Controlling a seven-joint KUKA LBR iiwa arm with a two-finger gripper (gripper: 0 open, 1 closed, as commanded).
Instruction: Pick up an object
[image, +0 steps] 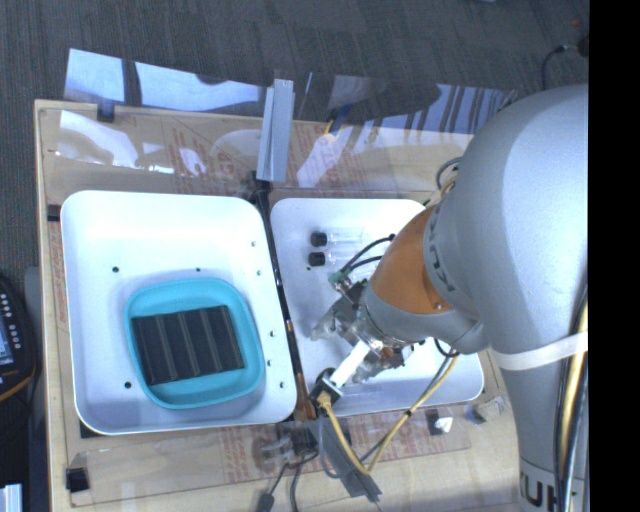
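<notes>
Tool (335, 375) low over the right bin (300, 225), lower centre of frame (spread impossible to tell, nothing visibly held).

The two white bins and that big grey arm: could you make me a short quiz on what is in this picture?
1. True or false: the blue tray lies in the right bin.
2. Which bin is the arm reaching over? A) the left bin B) the right bin C) neither
3. Fill in: the tray's inside shows dark ____ running side by side.

Key
1. False. It lies in the left bin.
2. B. The arm's wrist and pincer hang over the right bin, near its front edge.
3. Slats (dark strips), with a light blue rim around them.
</notes>
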